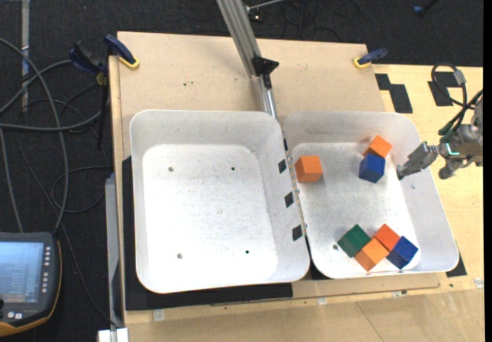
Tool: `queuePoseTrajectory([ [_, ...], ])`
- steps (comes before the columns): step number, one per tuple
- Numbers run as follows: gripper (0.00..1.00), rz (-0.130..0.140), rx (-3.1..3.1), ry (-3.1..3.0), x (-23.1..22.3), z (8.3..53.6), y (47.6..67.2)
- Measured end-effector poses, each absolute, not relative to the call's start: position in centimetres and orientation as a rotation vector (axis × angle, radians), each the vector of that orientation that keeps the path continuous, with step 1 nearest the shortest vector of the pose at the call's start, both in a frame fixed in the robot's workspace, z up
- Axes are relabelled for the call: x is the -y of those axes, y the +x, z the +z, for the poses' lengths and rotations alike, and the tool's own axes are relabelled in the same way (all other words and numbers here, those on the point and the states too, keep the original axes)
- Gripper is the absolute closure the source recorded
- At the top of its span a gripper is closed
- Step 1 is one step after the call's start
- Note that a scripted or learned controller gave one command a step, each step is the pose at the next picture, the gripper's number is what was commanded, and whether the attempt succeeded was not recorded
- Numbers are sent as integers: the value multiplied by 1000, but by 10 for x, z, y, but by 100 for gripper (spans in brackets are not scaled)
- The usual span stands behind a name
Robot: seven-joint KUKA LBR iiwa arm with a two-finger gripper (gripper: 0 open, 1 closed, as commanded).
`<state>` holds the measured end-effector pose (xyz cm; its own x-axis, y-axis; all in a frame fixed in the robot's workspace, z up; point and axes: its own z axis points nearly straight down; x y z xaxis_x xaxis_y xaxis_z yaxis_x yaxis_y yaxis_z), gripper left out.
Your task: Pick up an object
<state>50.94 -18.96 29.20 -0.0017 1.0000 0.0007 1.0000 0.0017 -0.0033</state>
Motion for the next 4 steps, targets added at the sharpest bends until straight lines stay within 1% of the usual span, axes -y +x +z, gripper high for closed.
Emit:
queuePoseTrajectory([
  [1,0,0,2223,-2221,190,294,510],
  [2,0,4,2218,-2220,185,243,501],
  [3,0,5,2216,-2219,181,180,503],
  [4,0,4,2218,-2219,180,136,502],
])
